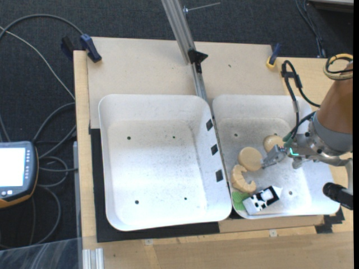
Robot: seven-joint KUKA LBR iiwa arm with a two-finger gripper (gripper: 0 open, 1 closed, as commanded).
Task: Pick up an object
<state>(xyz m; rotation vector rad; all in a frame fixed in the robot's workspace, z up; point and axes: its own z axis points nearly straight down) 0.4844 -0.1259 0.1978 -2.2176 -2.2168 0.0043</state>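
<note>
Far to the left of the tool, off the surface, a handheld screen unit with an orange rim (15,171) sits among grey cables on the dark floor. Nearer, but well apart from the tool, lies the left white bin (115,206), its floor showing only a few small dark dots. A slanted metal rail (182,29) comes down from the top and meets the seam between the two bins, where small black clips line the divider.

The right white bin (224,108) holds everything near the tool. At its lower left corner, down and to the left of the tool, a curved tan piece (240,179) lies on a green scrap (240,200), and just right of that rests a small black-and-white block (263,198). A round tan disc (251,158) sits just left of the tool, and a smaller tan lump (272,142) lies just above and left of it, close to the fingertips.

The tool (274,159) reaches in from the right, low over the bin floor, its grey metal fingers pointing left toward the disc. Whether those fingers are apart or together cannot be told, and nothing is seen clamped between them. Behind it rises the grey wrist and the orange band of the arm (339,108)
</note>
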